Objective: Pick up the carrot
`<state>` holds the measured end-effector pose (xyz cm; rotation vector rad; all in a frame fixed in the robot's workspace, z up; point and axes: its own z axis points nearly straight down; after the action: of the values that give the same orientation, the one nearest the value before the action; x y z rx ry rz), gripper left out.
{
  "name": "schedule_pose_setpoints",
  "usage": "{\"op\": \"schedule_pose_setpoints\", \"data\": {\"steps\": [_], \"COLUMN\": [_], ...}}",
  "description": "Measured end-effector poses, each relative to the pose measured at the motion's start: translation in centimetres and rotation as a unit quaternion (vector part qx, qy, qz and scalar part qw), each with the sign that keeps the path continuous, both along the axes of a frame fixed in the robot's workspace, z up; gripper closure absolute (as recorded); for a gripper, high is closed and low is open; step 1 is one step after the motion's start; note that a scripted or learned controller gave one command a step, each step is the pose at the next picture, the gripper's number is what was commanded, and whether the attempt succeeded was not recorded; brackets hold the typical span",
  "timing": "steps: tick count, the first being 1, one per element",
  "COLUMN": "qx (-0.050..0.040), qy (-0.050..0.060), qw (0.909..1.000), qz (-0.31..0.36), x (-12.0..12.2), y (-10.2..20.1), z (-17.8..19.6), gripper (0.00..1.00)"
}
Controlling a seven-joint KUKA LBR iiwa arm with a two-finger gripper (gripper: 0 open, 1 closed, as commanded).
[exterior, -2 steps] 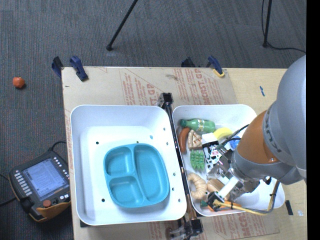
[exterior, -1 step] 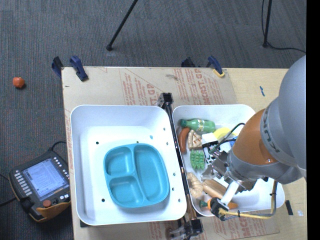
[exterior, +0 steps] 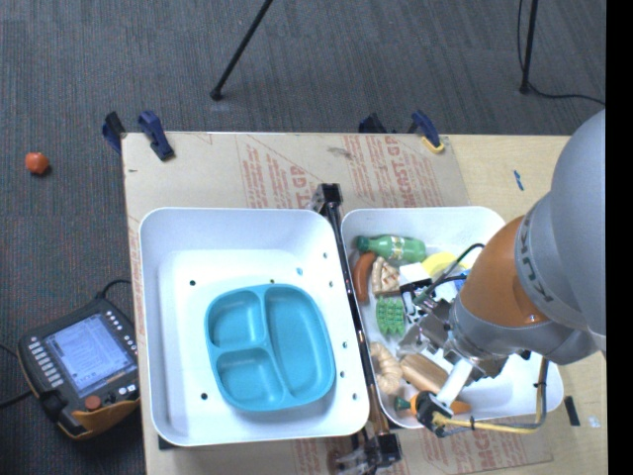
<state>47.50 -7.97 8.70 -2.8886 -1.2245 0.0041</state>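
My gripper is low over the front part of the right bin, among a pile of toy food. A slim orange piece that looks like the carrot pokes out just below the wrist, near the bin's front wall, and is partly hidden by the arm. I cannot tell whether anything is between the gripper's tips. A tan brown roll lies right against the gripper.
The right bin also holds a green bottle, a yellow piece, a sausage, a green ridged piece and a tan bread shape. The left bin holds a blue divided plate.
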Motion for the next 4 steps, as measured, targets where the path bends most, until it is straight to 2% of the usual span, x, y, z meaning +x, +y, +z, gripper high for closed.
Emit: {"op": "schedule_pose_setpoints", "data": {"steps": [1, 2, 3, 4], "qx": [-0.0001, 0.0003, 0.0006, 0.0008], "qy": [-0.001, 0.000, -0.001, -0.001], "qw": [0.9924, 0.9650, 0.8872, 0.8533], "qz": [0.123, 0.262, 0.461, 0.521], "x": [0.1, 0.0, 0.0, 0.0], "y": [5.5, 12.2, 11.3, 4.6], "z": [10.0, 10.0, 10.0, 10.0], "gripper": [0.00, 0.00, 0.00, 0.00]}}
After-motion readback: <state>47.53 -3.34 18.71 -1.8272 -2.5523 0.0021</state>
